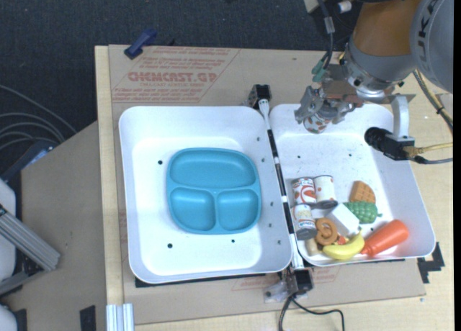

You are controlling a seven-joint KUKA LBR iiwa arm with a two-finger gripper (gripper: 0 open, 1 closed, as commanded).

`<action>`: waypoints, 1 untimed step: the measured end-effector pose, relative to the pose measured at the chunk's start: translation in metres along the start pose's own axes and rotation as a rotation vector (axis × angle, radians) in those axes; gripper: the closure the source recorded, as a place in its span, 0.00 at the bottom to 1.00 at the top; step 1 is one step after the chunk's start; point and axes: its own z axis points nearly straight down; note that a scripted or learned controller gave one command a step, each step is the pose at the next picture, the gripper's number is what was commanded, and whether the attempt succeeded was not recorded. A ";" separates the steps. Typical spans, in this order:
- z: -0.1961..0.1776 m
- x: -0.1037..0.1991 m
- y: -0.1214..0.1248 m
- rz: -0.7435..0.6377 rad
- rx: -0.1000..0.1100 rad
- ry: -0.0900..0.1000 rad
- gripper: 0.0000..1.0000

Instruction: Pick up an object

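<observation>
A blue tray (pixel 213 198) is seen in the left bin (pixel 137 178). In the right bin (pixel 403 178), toys are piled at the near end: two cans (pixel 315 191), a banana (pixel 343 249) and a carrot (pixel 385 239). The carrot is judged light, hard and a bit slippery; its thick middle is best gripped. The end effector (pixel 322 111) is seen over the far end of the right bin, away from the toys. How far it is open cannot be told; nothing is seen in it.

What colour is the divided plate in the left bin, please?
Light blue; the divided plate shows clearly in the camera view.

A robotics lab: loose cables (pixel 25 124) beside a bench (pixel 180 78) holding white bins (pixel 137 178).
</observation>
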 end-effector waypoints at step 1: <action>-0.005 0.013 0.007 -0.002 -0.004 0.000 1.00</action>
